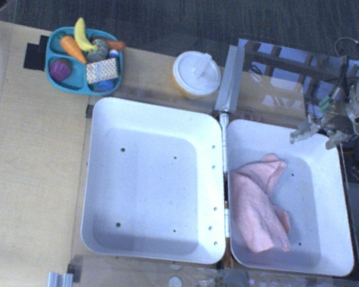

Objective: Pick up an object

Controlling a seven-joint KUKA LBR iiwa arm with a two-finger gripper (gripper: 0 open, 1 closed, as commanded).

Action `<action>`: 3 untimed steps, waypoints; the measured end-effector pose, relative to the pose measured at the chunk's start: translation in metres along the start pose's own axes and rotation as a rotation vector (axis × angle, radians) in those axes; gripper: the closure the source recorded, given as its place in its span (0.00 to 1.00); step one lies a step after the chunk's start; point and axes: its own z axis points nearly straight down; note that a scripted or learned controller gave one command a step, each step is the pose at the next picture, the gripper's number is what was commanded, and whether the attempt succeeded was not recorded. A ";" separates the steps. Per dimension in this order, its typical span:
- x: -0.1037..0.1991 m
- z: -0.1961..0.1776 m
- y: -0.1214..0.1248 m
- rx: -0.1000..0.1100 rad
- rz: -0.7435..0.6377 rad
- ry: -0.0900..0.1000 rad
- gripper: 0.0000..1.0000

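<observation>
A crumpled pink cloth lies in the right white bin, spread from the bin's middle toward its left wall. My gripper hangs over the far right part of that bin, up and to the right of the cloth and apart from it. Its two fingers are spread open with nothing between them. The grey arm with its orange band comes in from the upper right.
The left white bin sits beside the right one. Behind it on the bench stand a blue tray of toy food and a white lidded container. A metal frame runs behind the right bin.
</observation>
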 end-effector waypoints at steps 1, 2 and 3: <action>0.011 0.145 -0.055 0.002 -0.033 0.001 0.00; -0.030 0.088 -0.059 -0.002 0.009 -0.001 0.00; 0.028 0.155 -0.010 -0.009 -0.031 -0.001 0.00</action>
